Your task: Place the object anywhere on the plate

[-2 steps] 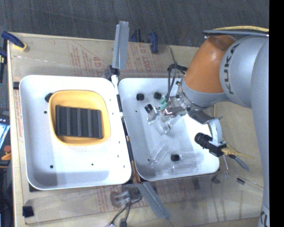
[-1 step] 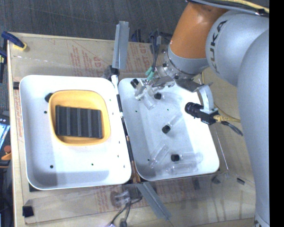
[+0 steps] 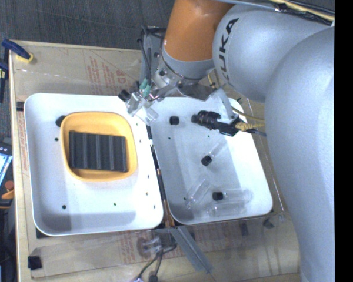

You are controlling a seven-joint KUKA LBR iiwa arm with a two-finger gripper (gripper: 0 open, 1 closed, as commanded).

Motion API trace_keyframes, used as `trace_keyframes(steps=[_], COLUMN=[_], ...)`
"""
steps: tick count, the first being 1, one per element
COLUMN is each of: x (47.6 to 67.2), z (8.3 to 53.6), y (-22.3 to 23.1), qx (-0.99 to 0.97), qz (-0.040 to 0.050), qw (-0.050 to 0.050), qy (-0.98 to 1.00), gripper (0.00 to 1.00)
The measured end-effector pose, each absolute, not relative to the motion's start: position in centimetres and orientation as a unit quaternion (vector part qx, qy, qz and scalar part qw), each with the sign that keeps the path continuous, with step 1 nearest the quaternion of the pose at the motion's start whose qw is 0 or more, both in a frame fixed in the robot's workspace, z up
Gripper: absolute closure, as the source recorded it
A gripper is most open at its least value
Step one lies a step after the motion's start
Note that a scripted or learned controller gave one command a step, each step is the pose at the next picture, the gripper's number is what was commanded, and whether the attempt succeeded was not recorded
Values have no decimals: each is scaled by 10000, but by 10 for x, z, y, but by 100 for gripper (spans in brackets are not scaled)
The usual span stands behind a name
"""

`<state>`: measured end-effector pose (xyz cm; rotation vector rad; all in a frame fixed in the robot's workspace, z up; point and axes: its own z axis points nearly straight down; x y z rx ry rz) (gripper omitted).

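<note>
Down near the front edge of the tabletop (image 3: 106, 254), some small metal parts (image 3: 165, 247) lie just below the two bins. Above them sit the two white bins, side by side and touching. The left bin (image 3: 41, 216) holds a yellow plate (image 3: 97, 123) with a dark ribbed pad (image 3: 99, 151) lying in its middle. The right bin (image 3: 256, 175) holds a few see-through tubes with black caps. Two tubes (image 3: 220, 197) lie close to the near wall, one tube (image 3: 213, 155) lies in the middle, and a small black cap (image 3: 174, 120) sits farther back. A black plug with a cord (image 3: 215, 122) hangs over the far part of this bin. Farther back, the fingers (image 3: 138, 103) hang over the gap between the two bins, just right of the plate. I cannot tell if they are spread or pressed together. The big grey arm with its orange band (image 3: 191, 28) comes in from the right.
</note>
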<state>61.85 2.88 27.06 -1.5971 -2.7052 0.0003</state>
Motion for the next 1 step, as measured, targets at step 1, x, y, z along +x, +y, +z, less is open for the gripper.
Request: trace_keyframes(steps=[1], x=[618], z=[271], y=[29], qx=[-5084], qz=[1], qw=[1], qy=[-8611], gripper=[0])
